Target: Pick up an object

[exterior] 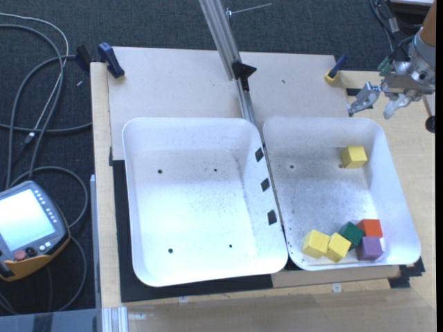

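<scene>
My gripper (pixel 377 105) hovers above the far right corner of the right bin (pixel 304 144), its two fingers spread open with nothing between them. A lone yellow block (pixel 354 156) lies in the bin a little below and left of the gripper. At the bin's near right corner sits a cluster: two yellow blocks (pixel 316 243) (pixel 338 246), a green block (pixel 351 232), an orange block (pixel 371 226) and a purple block (pixel 372 247), packed close together.
The left bin (pixel 138 185) stands beside the right one, a ridge with black clips (pixel 265 184) between them. A slanted metal pole (pixel 220 30) rises at the back. Blue (pixel 111 59) and yellow (pixel 335 70) clamps hold the board. A teach pendant (pixel 28 227) lies on the floor at left.
</scene>
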`<action>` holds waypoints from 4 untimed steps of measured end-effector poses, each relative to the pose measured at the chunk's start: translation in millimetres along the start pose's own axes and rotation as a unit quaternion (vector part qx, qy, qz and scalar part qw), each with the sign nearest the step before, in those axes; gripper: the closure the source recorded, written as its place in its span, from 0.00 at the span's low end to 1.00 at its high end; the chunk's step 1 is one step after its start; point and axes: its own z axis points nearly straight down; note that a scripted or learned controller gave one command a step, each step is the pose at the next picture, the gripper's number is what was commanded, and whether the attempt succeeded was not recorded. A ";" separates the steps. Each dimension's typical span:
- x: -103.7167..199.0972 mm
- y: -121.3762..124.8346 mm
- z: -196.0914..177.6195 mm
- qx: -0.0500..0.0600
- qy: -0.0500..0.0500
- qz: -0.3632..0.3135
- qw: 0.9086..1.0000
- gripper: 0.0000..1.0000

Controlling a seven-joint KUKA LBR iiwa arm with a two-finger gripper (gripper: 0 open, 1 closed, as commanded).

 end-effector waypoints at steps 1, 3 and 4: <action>-10.5 -8.1 123.8 -0.003 0.000 0.000 1.000 0.00; 12.6 -19.6 142.5 -0.001 0.001 0.000 1.000 1.00; 78.0 -17.9 153.9 0.000 0.002 -0.002 1.000 1.00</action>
